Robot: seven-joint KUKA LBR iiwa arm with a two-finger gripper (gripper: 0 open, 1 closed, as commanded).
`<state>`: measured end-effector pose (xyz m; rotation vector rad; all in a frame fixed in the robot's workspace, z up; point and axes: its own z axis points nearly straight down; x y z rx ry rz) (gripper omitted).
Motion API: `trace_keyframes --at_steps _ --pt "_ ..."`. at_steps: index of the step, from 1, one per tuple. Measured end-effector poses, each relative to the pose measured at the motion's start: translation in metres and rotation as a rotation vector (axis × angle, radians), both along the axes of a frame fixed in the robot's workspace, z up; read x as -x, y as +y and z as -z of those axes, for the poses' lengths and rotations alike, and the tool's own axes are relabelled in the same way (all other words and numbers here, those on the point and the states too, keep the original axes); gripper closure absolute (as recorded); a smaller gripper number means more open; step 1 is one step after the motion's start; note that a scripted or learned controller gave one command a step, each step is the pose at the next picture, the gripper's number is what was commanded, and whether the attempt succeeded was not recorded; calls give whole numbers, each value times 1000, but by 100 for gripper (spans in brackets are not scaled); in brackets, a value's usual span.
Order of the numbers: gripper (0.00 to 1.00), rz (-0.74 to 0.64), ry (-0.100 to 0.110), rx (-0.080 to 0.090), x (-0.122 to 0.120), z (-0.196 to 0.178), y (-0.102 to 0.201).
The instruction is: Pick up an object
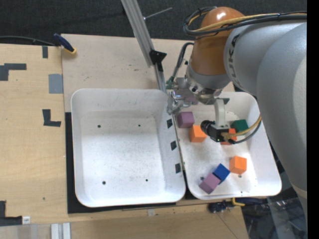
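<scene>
The right bin [259,183] holds several small blocks. A purple cube [186,119] lies near its far left, with an orange cube [197,133] touching it just in front. A green block [240,126] and a small red piece [227,140] sit further right, partly behind a black cable. Toward the front are another orange cube [238,164], a blue cube [221,173] and a second purple cube [209,183]. My gripper [175,101] hangs low over the bin's far left corner, just up-left of the first purple cube, and I see nothing held in it.
The left bin [79,133] adjoins the right one along a shared rim with black marks. A slanted metal pole [142,31] runs down to the bins' far edge. The arm's bulk covers the right bin's far right side.
</scene>
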<state>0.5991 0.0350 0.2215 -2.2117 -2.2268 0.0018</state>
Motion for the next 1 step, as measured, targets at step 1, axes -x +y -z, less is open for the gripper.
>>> trace_keyframes --at_steps 1 --pt "100 1 -1 0 -6 0 45"
